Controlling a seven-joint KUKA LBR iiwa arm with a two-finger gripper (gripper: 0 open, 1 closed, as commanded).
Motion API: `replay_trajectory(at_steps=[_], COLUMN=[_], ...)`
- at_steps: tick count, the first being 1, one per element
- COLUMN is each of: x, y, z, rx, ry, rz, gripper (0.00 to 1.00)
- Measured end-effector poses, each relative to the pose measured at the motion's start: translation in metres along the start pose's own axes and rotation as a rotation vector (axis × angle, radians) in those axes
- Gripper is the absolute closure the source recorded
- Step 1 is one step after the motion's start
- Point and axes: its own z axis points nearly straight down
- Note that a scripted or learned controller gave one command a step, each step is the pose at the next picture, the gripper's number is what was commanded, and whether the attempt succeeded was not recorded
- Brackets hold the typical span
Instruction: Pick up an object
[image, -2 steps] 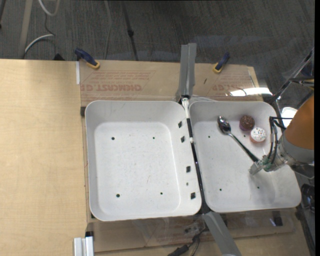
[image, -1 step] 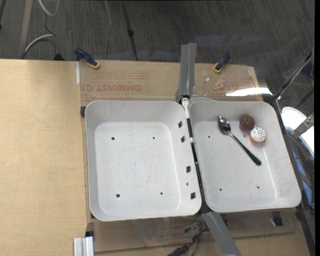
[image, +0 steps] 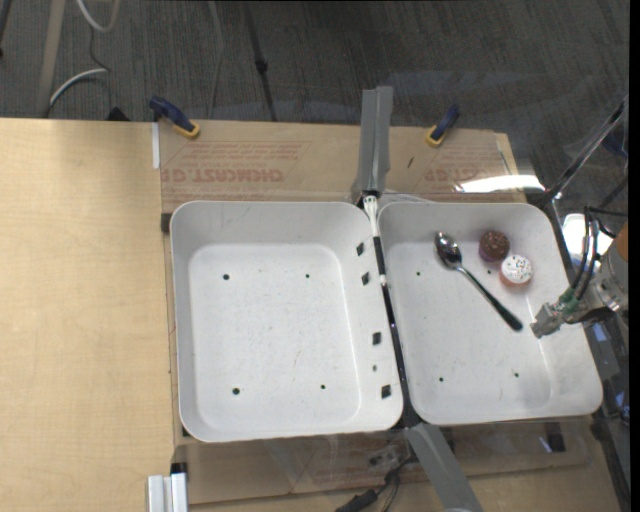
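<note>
Two shallow white bins sit side by side on the desk; the left bin (image: 270, 320) shows a bare floor with a few small dark holes, and the right bin (image: 480, 380) carries all the loose things in its far half. A spoon (image: 474, 278) lies on that bin's floor at a slant, its shiny bowl toward the far left and its dark handle running toward the bin's right wall; just beyond the handle, near the far right corner, a small brown ball (image: 494, 244) and a white speckled ball (image: 516, 269) rest close together, touching or nearly so. The tool (image: 553, 318) hangs at the right bin's right wall, about midway along it, with the arm reaching in from the desk's right edge; whether its tips are spread or pressed together cannot be told, and nothing is seen pinched in it. The spoon's handle end lies just beside the tool, a little toward the bin's middle; the two balls lie farther off, toward the far edge. Two clamps (image: 173, 116) grip the cardboard at the desk's far edge.
</note>
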Motion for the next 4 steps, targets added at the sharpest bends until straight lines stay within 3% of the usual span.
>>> replay_trajectory(at_steps=[1, 2, 3, 4], x=[0.046, 0.012, 0.068, -0.026], y=[0.042, 0.003, 0.011, -0.005], z=[0.079, -0.085, 0.063, -0.015], rx=[0.003, -0.001, 0.004, 0.001], ry=[0.000, -0.002, 0.000, -0.001], rz=[0.689, 0.771, 1.001, 1.189], gripper=[1.00, 1.00, 1.00, 1.00])
